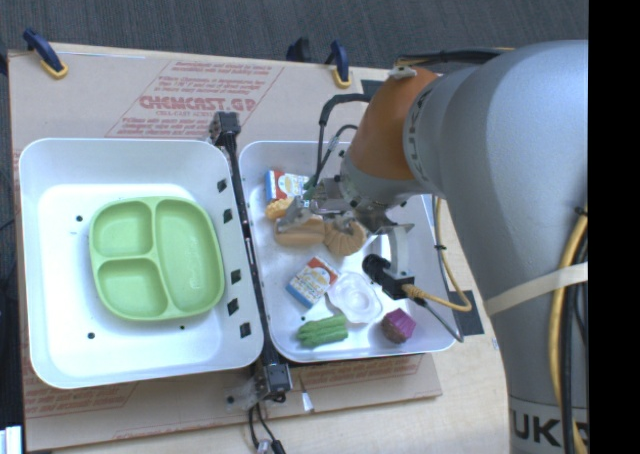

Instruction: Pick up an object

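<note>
Dark carpet ran all around the counter (150, 82), which was a brown board with red print and blue clamps on its far edge. Two white bins sat on it side by side.

Right bin (430, 337) had the loose stuff, roughly eight bits as far as I could count: a tan bread-roll-looking piece (300, 233) and a tan lump (345, 239) right under the tool (325, 204), a small packet (283, 185) near the bin's far-left corner, one yellow bit (277, 209) beside it, one blue and orange carton (309, 282) mid-bin, one clear plastic lid (355, 298) touching it, one green bumpy thing (321, 332) at the near edge and one purple block (399, 325) in the near-right corner.

Left bin (40, 272) held just one green divided plate (157, 258), three compartments.

Arm came in from the right, big grey body, orange band (385, 132) bent down over the right bin, wrist low above the tan pieces. Honestly couldn't tell whether the tool was spread or pinched, or if it had anything.
</note>
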`<state>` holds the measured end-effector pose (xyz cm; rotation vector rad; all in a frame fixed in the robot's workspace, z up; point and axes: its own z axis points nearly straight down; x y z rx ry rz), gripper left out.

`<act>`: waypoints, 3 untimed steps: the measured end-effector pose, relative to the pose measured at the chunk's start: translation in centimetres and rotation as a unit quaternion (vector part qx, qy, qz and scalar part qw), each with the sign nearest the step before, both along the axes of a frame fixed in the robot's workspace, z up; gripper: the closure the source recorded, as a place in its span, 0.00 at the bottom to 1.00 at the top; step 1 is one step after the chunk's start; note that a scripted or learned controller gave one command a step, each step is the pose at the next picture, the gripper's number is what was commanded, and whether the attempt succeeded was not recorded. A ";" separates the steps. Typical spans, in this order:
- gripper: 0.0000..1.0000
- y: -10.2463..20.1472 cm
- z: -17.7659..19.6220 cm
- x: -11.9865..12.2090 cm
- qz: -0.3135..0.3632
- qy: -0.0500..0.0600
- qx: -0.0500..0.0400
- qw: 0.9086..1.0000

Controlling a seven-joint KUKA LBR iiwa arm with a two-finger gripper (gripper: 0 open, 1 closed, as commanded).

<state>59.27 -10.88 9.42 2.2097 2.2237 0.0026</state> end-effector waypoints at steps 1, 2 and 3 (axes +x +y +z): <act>1.00 0.2 1.4 0.3 0.002 -0.002 0.002 1.000; 1.00 3.7 13.8 -6.1 0.000 0.003 0.002 1.000; 1.00 12.4 17.3 -9.6 0.000 0.003 0.002 1.000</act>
